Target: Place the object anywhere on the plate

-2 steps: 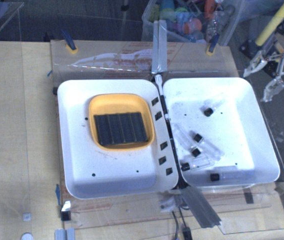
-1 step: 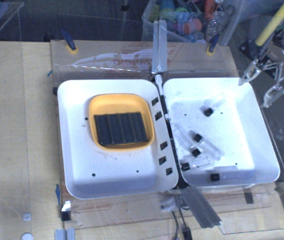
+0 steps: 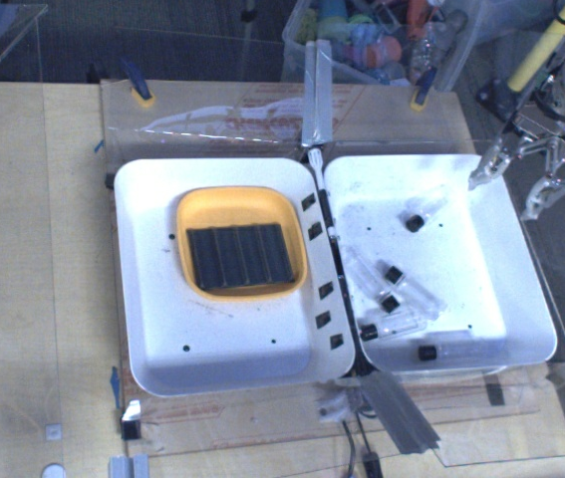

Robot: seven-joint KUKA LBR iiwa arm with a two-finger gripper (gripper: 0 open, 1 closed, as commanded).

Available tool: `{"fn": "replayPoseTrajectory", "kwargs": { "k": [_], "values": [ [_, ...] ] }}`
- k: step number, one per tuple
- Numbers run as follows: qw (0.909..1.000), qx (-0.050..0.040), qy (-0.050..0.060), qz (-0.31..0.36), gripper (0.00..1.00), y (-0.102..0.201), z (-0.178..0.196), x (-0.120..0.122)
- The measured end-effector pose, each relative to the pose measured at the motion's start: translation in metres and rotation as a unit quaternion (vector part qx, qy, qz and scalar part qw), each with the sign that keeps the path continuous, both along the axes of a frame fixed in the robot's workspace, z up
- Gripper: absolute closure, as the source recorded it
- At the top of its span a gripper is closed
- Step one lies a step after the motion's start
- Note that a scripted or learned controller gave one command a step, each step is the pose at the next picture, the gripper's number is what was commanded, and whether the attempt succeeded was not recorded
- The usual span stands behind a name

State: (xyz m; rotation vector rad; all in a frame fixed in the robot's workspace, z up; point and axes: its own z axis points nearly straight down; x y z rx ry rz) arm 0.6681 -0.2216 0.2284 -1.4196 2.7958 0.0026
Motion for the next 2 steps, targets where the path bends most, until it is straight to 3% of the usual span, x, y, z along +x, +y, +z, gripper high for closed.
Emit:
{"fn": "replayPoseTrajectory", "kwargs": {
  "k": [1,2],
  "values": [
    [0.9864,-0.0006,-0.002,0.165,0.0,0.0,0.0,0.0],
    [0.9872,0.0011,-0.006,0.159,1.0,-0.002,0.012,0.001]
  ]
}}
